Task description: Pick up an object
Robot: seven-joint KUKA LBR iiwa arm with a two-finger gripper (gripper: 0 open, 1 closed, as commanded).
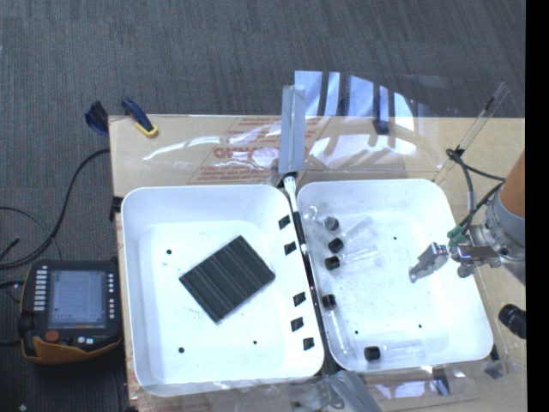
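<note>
Two shallow white bins are sitting side by side on a pale table (206,148), seen from above at a slant. A grey arm (513,221) is reaching in from the right, its metal hand (426,264) hanging over the right part of the right bin (446,316). Nothing is showing between the hand's fingers; whether they are spread or closed is too small to tell.

Lying flat in the left bin (146,221) is a dark ribbed pad (227,278), turned at an angle, near the bin's middle and well apart from the hand.

Several small clear vials with black caps are lying in the right bin. One vial (329,224) is resting near the bin's upper left, with two more (350,249) just below it, close together. A black cap (328,300) is sitting by the left wall, and another vial (390,351) is lying near the bin's front edge. All are apart from the hand.

Small black tabs are running down the divider (300,256) between the bins. A blue and yellow clamp (137,117) is gripping the table's far left corner. A control pendant (70,307) with a lit screen is resting on the dark carpet (171,41) to the left of the table, a cable trailing from it.
</note>
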